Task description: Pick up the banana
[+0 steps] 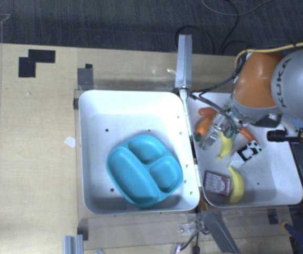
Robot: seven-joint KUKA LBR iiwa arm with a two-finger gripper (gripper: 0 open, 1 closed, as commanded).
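One banana (225, 145) clamped in the gripper (218, 137) — near the right bin's (278, 194) left wall.

Bright, even light; soft shadows

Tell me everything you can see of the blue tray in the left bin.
The blue tray is a rounded dish of smooth, plastic-looking turquoise with three compartments: one long and two smaller. All three hold nothing. It lies flat and turned at a slant on the floor of the left white bin, toward the bin's front right part. It touches the bin floor alone.
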